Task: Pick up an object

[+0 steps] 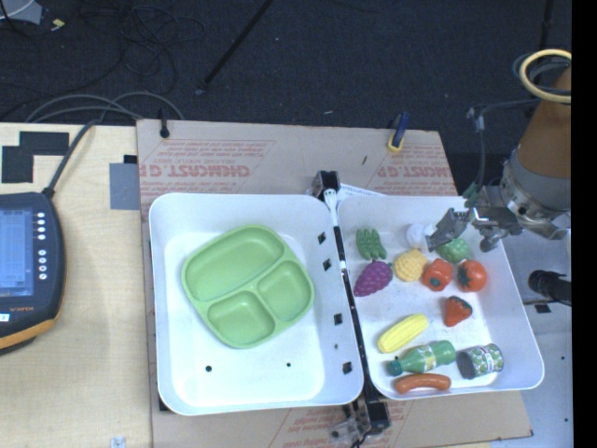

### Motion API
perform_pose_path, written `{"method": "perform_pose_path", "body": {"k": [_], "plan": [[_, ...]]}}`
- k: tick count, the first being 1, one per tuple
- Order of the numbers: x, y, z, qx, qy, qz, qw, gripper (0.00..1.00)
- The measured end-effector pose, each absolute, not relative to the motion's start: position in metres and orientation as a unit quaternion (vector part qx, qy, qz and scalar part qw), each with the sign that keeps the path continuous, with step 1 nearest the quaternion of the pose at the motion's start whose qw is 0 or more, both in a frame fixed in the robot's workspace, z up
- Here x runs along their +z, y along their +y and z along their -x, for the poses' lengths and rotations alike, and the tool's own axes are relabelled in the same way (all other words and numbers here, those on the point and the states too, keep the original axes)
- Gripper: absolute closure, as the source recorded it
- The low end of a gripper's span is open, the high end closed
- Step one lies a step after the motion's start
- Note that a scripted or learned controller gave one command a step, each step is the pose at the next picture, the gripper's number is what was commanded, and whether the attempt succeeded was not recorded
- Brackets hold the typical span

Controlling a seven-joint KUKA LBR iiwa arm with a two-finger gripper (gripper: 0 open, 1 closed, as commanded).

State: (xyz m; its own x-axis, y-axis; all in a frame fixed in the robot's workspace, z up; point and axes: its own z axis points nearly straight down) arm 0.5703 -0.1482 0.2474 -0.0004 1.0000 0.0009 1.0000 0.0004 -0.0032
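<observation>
gripper low over the toy pile, reach step in hand

the gripper hangs at the far right of the right bin, just above a green toy; i cannot tell its state. red tomatoes lie just nearer than that green toy, corn nearer and left of it. next, i judge, a straight descent onto one piece.

Glossy plastic green tray
</observation>
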Motion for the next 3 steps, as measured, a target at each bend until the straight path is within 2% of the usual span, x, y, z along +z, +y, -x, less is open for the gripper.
{"method": "perform_pose_path", "body": {"k": [1,2,3], "plan": [[0.257,-0.149,-0.570,0.0011,-0.707,0.707,0.002,1.00],[0.293,-0.083,-0.551,-0.0010,-0.709,0.705,0.001,1.00],[0.344,0.002,-0.512,-0.0009,-0.710,0.704,0.001,1.00]]}}
